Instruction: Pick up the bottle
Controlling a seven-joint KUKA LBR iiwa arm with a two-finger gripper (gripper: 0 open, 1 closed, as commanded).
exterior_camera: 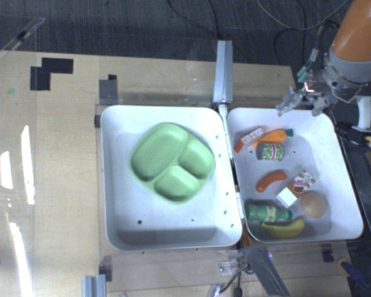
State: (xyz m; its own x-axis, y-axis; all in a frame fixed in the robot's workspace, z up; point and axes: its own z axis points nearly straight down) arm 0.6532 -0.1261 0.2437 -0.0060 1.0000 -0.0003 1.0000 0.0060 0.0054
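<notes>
Nearest the camera, along the bottom edge of the right bin (343, 166), a green bottle (269, 213) lies on its side, with a yellow banana (284, 228) touching it just below. Both sit in the lower left part of that bin. To their right rests a round brown ball-like object (313, 205), and just above the bottle lies a small white block (287, 197) beside a small red-and-white packet (303, 181). A reddish-orange sausage shape (271, 180) lies near the middle of the bin. Higher up stands a small green can (269, 151), with an orange carrot (274, 135) just above it and an orange-and-white wrapper (248, 138) to the left.

Beside it, the left bin (120, 228) holds a light green divided plate (172, 160) with three compartments, lying near its centre.

Both white bins sit side by side on a pale wooden counter (49, 166), separated by a metal rail (223, 73).

At the upper right of the frame, the grey arm with its orange band (358, 20) reaches in. Its pincer (303, 101) hovers over the top edge of the right bin, well apart from the bottle, with its fingers spread and nothing between them.
</notes>
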